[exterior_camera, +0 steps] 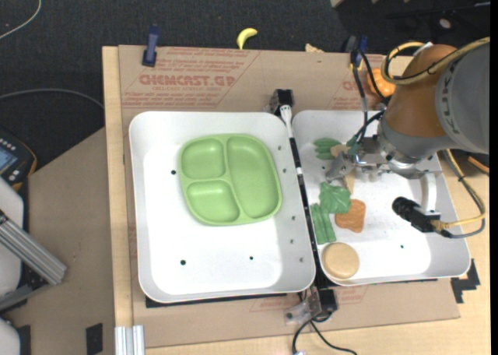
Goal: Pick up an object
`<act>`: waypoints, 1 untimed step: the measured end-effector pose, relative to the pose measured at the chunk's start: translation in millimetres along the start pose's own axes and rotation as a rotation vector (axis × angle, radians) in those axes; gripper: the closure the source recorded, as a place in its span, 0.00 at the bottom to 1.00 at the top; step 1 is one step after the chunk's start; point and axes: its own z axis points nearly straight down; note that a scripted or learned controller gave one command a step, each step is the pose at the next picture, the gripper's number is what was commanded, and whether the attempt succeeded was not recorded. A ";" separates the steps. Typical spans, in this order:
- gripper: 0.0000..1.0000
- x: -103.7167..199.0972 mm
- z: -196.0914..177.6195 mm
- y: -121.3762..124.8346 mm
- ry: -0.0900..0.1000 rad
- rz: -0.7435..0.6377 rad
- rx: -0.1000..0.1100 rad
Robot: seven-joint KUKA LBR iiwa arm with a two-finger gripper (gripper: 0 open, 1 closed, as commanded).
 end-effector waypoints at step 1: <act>0.00 35.9 -91.5 -73.6 0.005 -0.003 0.003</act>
